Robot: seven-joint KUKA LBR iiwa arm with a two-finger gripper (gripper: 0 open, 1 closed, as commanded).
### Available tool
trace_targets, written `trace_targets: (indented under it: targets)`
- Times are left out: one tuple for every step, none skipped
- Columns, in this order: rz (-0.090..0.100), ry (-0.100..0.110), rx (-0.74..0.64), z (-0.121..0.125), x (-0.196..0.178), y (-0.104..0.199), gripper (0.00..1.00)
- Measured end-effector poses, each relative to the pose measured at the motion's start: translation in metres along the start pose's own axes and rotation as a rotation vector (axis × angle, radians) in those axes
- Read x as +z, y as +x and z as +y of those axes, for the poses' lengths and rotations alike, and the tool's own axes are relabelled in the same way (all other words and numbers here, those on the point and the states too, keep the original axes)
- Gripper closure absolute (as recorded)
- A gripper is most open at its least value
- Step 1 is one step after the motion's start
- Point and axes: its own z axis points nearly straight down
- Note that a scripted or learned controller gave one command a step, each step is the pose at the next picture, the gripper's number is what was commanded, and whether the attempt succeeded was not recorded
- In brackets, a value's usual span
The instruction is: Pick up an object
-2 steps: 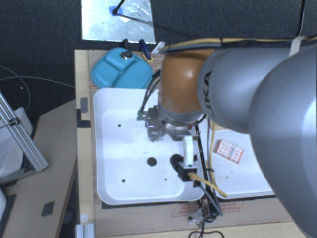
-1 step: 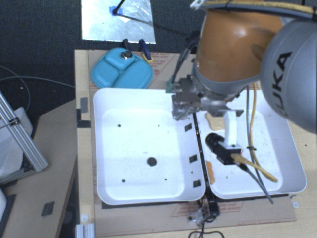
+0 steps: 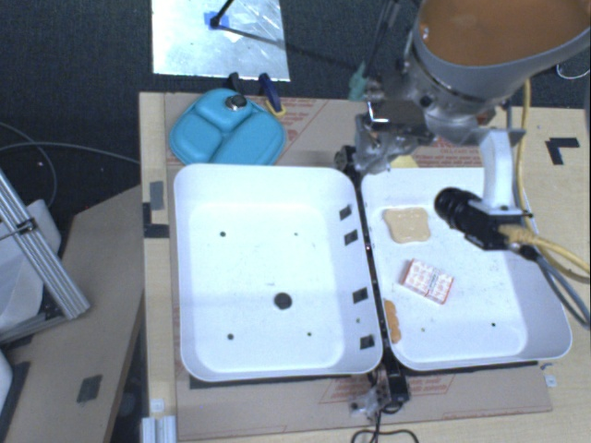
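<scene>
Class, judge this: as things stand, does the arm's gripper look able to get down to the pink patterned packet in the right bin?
Probably yes. The pink packet lies flat and apart from the tan piece, with nothing over it, and the gripper hangs near the right bin.

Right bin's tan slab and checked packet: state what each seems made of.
Tan slab: looks like soft foam or sponge, matte, with rounded edges; uncertain. Checked packet: seemingly a printed paper or plastic wrapper, red-and-white pattern, flat with crisp corners. Right bin: white, smooth, likely plastic.

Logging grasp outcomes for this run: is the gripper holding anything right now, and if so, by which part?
Cannot be told. The gripper sits at the far edge between the bins; the beige slab and patterned packet lie apart from it in the right bin.
</scene>
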Motion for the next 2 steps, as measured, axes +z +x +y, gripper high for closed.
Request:
trace_targets:
  targets:
    - [-0.009,0.024,0.010,-0.0205,0.0931,-0.0660,1.00]
    - [-0.005,0.016,0.004,-0.0190,0.0897,-0.0694,1.00]
